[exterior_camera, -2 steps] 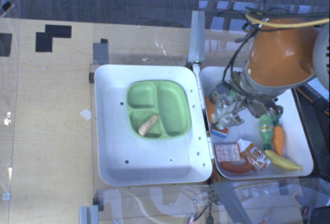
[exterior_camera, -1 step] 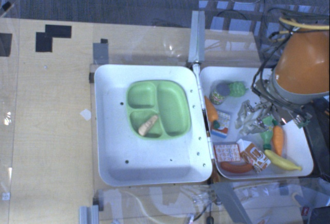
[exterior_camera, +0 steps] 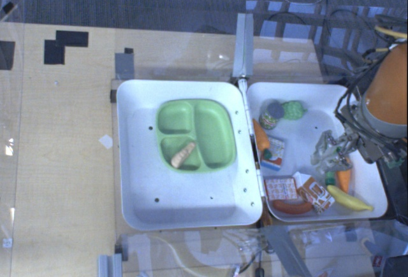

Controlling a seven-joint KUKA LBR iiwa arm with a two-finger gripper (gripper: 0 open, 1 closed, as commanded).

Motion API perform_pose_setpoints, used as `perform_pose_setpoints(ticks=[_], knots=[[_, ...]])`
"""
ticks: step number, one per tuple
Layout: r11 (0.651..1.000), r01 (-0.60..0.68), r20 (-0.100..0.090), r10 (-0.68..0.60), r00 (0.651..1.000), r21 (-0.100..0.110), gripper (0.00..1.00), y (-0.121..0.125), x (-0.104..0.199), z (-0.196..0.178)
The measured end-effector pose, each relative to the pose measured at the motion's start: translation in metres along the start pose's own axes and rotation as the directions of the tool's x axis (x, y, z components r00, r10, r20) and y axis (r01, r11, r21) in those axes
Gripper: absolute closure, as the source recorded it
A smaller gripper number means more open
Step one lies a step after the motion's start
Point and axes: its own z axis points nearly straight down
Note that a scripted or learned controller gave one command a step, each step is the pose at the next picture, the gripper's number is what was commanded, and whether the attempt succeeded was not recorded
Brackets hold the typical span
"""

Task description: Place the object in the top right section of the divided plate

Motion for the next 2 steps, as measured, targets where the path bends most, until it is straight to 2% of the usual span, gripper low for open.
perform_pose_setpoints(ticks=[1, 2], knots=[[0.986, 0.165, 0.001, -0.165, 0.986, 0.002, 1.0, -0.059, 0.013, -0.002], [0.972, 0.234, 0.001, -0.234, 0.972, 0.001, 1.0, -0.08, 0.03, -0.007]])
